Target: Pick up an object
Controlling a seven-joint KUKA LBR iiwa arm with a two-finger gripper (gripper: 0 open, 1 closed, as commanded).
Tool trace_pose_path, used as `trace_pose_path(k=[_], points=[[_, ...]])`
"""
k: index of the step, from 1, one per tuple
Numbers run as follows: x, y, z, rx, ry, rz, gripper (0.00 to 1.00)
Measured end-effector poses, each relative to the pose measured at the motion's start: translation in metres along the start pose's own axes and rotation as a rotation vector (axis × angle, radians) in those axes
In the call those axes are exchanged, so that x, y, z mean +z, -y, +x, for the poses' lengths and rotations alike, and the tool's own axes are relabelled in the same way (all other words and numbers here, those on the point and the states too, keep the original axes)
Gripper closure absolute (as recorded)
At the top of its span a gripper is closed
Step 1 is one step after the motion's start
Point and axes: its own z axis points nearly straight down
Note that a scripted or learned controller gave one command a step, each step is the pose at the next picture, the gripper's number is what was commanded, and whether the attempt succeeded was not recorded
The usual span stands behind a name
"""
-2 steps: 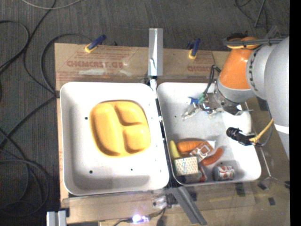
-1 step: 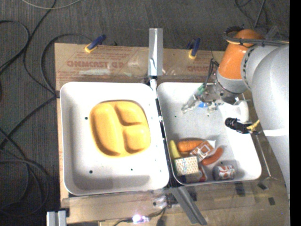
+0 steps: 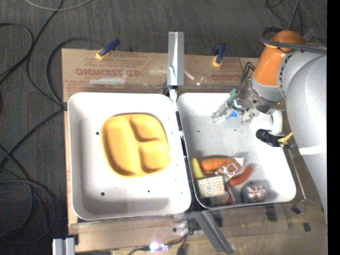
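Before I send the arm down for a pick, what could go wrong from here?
1. The items are bunched in the right bin's near corner: carrot, sausage, can, box. A descent may hit several.
2. The gripper hovers over the far end, so a straight drop likely grabs nothing.

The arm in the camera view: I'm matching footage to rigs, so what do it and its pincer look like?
The arm is bulky, rounded and pale grey, with a bright orange band above the wrist. The pincer is small, metallic grey, with a bit of blue and green on it. Thin dark cables run beside the wrist.
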Motion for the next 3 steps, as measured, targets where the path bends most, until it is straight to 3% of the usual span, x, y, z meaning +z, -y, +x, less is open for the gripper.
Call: trace_pose_path(k=[1,2,3], points=[[-0.0107,0.0002,-0.0061,0.002,0.014,-0.003,1.0],[-0.0108,0.0002,-0.006,0.002,0.015,-0.003,0.0],[-0.0108,0.0002,-0.0059,0.002,0.015,-0.003,0.0]])
